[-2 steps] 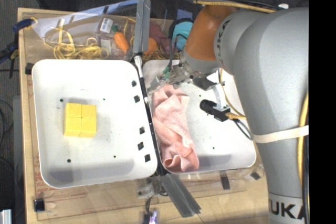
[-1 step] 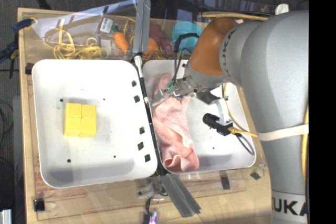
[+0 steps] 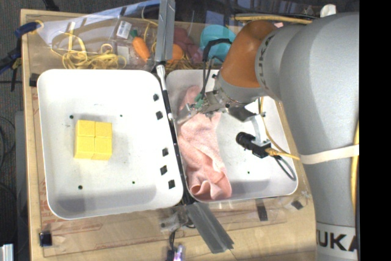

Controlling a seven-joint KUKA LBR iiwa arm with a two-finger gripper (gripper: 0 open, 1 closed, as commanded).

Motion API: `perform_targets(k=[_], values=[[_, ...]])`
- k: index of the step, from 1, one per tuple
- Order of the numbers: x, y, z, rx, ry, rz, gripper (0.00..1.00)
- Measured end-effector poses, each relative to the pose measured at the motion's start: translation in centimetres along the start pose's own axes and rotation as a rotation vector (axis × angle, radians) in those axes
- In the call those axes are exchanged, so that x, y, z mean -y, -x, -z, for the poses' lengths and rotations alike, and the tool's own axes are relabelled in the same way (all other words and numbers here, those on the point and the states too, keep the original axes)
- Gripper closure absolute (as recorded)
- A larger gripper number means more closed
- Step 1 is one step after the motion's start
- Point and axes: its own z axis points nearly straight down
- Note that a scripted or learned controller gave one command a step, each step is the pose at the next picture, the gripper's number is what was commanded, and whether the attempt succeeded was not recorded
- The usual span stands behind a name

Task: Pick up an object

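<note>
Sitting low at the upper end of the crumpled pink terry cloth (image 3: 204, 156), just right of the seam (image 3: 173, 150) where the two bins meet, the grey metal gripper (image 3: 200, 106) looks to touch or nearly touch the fabric. Whether it is spread or closed cannot be made out, and no cloth visibly hangs from it.

The cloth lies in the shallow white plastic right bin (image 3: 263, 177), stretched along the seam from the gripper down to the near wall. It should be light, limp and grippy rather than slick, and nothing about it is fragile. It will sag and trail when lifted. The best hold is probably a raised fold or ridge, pinched deep enough to catch more than one layer, since a flat patch would likely slip away.

Well left of the seam, in the matching left bin (image 3: 61, 186), rests a flat yellow block of joined cubes (image 3: 93, 139). It is rigid, square-edged and smooth-faced, so a harder pick.
</note>
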Motion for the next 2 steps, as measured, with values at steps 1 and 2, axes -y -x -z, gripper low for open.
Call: perform_targets(k=[1,2], values=[[-0.1,-0.1,1.0,-0.001,-0.002,0.005,1.0],[-5.2,-4.6,10.1,0.0,0.001,-0.147,1.0]])
